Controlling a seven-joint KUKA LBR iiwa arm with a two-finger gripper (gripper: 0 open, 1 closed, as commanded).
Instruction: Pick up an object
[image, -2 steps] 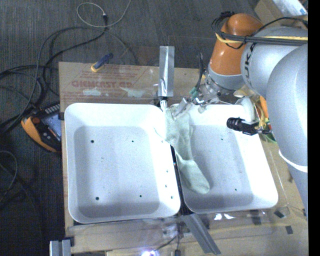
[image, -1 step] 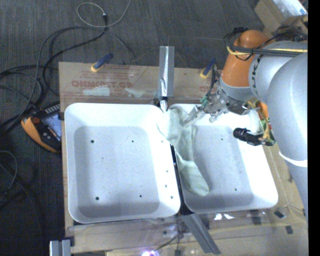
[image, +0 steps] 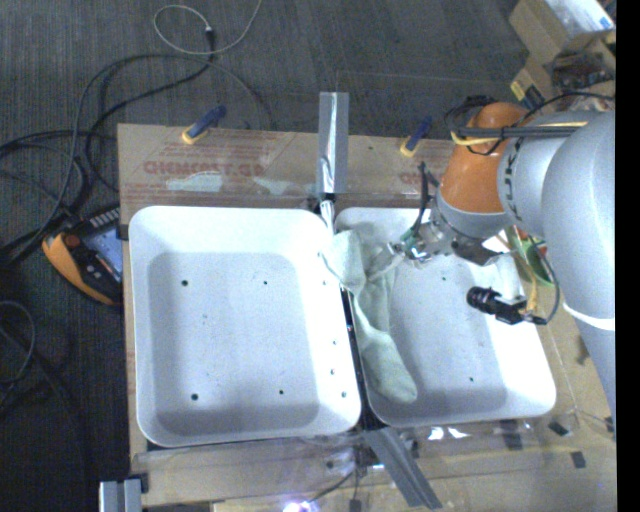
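Pale green cloth (image: 372, 310) is what you've got to grab, and it's lying in the right bin (image: 470, 390), draped along that bin's left wall, with its upper corner flopped over the divide onto the edge of the left bin (image: 235, 320). From the overhead camera, your claw (image: 415, 245) sits low at the cloth's top right corner, near the back-left part of the right bin. It looks like it's touching or pinching the fabric there, but honestly you can't tell from this angle whether the fingers are wide or closed, since they're tiny and tucked under the orange wrist band (image: 475, 180). Both bins sit side by side on the plywood counter (image: 230, 165), with a blue clamp (image: 203, 123) on its back edge.
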